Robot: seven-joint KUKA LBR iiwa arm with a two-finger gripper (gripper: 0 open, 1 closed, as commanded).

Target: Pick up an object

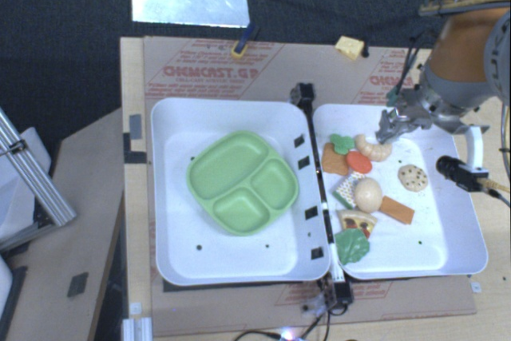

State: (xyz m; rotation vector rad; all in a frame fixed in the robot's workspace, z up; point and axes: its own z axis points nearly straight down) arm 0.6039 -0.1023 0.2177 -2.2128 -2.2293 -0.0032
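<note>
Gripper above right bin far side, beside cream curved piece; finger state indeterminate.

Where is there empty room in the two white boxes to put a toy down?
Right bin: bare floor along its near edge, below the orange block, and at the right, past the cookie. Its left middle is crowded with toy food, the gripper just above it. Left bin: bare strips around the green tray, widest at the near corners.
</note>
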